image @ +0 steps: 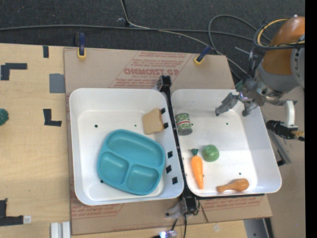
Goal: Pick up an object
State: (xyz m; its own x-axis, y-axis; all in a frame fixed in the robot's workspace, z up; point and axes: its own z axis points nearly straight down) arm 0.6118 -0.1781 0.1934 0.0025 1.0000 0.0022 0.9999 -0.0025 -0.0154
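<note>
The tool (pixel 233 103) is hanging spread and empty over the right bin's (pixel 257 133) far side. The can (pixel 183 123) is standing near the divider — light, stiff, likely slick; it is asking for a pinch across its round sides.

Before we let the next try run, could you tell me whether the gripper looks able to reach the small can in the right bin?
Probably yes: the gripper hovers, open, over the right bin, with bare floor between it and the can.
</note>
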